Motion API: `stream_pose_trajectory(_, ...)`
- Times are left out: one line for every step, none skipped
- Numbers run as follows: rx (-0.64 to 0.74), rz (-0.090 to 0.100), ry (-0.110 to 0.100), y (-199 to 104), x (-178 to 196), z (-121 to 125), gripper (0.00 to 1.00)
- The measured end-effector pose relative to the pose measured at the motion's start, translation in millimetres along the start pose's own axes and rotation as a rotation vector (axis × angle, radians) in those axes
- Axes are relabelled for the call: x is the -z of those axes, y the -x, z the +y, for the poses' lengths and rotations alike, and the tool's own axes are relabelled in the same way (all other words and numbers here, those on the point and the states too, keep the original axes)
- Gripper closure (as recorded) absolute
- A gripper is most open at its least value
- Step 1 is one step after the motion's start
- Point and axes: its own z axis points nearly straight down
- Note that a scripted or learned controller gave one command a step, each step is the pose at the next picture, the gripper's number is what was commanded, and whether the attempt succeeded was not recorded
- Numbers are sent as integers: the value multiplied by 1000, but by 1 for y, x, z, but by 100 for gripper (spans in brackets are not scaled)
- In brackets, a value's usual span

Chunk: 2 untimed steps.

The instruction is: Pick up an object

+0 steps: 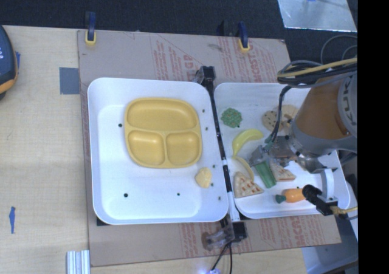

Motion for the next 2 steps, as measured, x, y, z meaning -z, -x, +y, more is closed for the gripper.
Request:
stream_pose_trajectory(-3,-6,8,4,14,2,100)
stream_pose_trajectory(-5,-4,8,14,3,-46,100)
